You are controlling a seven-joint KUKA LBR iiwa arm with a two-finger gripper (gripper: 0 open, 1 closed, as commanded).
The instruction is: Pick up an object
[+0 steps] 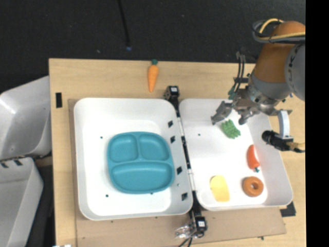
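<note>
My gripper (232,114) hangs over the far part of the right bin (205,148), fingers spread open, just above a small green bumpy toy (231,129). Nothing sits between the fingers. Nearer the front of the same bin lie a yellow block (220,188) and a brown ring-shaped doughnut (252,186). A red-orange piece (252,157) rests by the right wall.
The left bin (87,138) holds a blue divided plate (140,162). An orange carrot (152,75) lies on the wooden bench behind the bins. A white container (20,117) stands off the bench at the left.
</note>
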